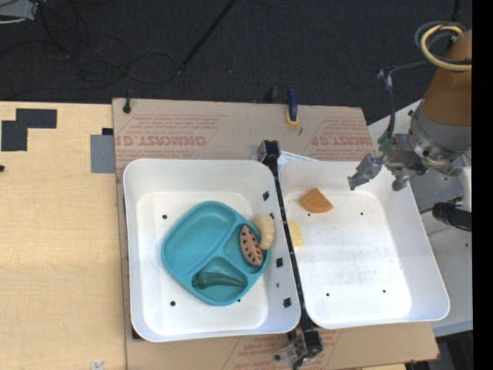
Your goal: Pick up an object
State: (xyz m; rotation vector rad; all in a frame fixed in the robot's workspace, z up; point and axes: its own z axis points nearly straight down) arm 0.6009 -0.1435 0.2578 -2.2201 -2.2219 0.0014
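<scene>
- Two white bins sit side by side on the bench, the left bin (146, 206) and the right bin (400, 284).
- From the right side of the camera view comes the grey arm (451, 91), with its orange band up high.
- At the end of the arm is the pincer (381, 172), which hangs above the far right corner of the right bin.
- Its two dark fingers (360, 177) are spread apart with nothing between them.
- Just to the left of the pincer, and a bit nearer to us, an orange-brown wedge (316, 201) lies flat on the floor of the right bin. It does not touch the pincer.
- Further left and lower, a small yellow piece (295, 234) lies by the black divider (279, 230) between the bins.
- Well off to the left of the pincer, a teal plate (192, 241) with three sections rests in the left bin.
- On the plate's right edge lies a pink slice with dark spots (250, 245), and a pale yellow banana (265, 230) touches it.
- A dark green thing (218, 280) lies in the plate's front section. I cannot tell what it is.
- Far behind the bins, a blue and yellow clamp (292, 106) holds the brown cardboard (192, 133).
</scene>
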